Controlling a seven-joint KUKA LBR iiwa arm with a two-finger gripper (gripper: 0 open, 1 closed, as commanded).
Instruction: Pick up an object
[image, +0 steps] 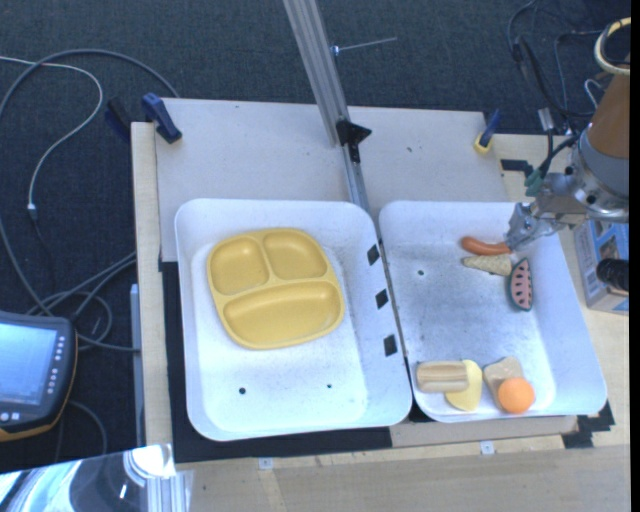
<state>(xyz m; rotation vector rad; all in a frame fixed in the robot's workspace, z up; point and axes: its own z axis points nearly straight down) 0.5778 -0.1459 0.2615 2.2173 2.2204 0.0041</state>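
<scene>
The gripper (521, 222) hangs low in the right bin (440, 300), beside a hot dog (482, 244) near the table's far right edge, seemingly lining up a grab; its grip state cannot be told.

one fixed camera looks down aslant on both bins (200, 300).
</scene>
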